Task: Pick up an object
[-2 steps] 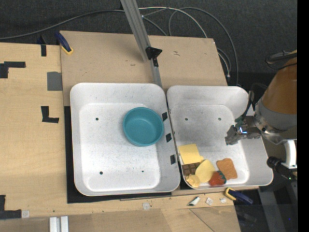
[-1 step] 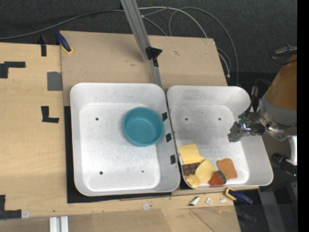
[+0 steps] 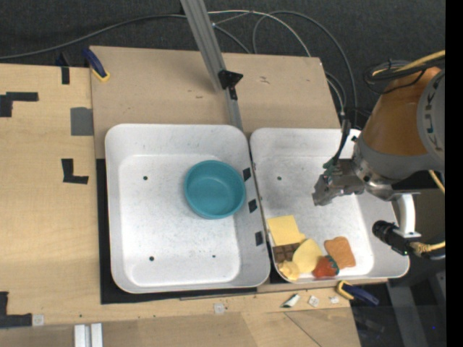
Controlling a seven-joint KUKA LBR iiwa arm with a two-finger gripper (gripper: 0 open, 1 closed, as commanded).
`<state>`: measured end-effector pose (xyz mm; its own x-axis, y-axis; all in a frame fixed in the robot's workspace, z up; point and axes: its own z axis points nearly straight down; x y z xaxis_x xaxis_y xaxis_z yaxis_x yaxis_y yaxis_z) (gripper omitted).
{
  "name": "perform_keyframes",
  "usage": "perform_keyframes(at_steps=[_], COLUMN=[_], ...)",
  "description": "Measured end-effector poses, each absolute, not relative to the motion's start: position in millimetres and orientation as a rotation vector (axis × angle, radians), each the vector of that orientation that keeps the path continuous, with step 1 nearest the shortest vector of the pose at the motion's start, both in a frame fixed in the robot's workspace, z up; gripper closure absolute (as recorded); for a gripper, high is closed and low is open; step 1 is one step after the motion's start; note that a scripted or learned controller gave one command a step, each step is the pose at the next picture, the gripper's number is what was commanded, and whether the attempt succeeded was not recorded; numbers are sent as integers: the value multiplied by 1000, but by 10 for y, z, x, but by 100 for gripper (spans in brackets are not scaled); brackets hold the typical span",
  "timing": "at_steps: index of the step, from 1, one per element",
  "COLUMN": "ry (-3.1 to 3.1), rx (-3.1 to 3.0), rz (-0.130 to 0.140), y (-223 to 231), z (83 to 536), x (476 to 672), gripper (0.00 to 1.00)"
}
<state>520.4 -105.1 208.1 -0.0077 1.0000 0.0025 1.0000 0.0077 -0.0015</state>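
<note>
A teal bowl (image 3: 213, 188) sits in the left bin (image 3: 137, 215), toward its right side. Near the front of the right bin (image 3: 289, 150) lies a cluster of small items: a yellow block (image 3: 284, 229), a pale yellow piece (image 3: 305, 254), a brown piece (image 3: 283, 253), an orange-brown piece (image 3: 341, 251) and a small red item (image 3: 325, 267). My gripper (image 3: 327, 191) hangs over the middle right of the right bin, above and behind that cluster. Nothing shows between its fingers.
A slanted grey metal pole (image 3: 210, 45) crosses the back of the bench above the bins. Cables run along the dark floor behind. A yellow and blue clamp (image 3: 96, 63) sits at the back left, another (image 3: 356, 292) at the front right.
</note>
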Motion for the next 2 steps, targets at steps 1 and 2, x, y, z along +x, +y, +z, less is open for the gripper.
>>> perform_keyframes(at_steps=[1,2], ry=[-2229,-2227], rx=[-2210,-2212], rz=[-1,1], y=[-474,-15], z=[2085,2106], x=[5403,5418], gripper=[100,100])
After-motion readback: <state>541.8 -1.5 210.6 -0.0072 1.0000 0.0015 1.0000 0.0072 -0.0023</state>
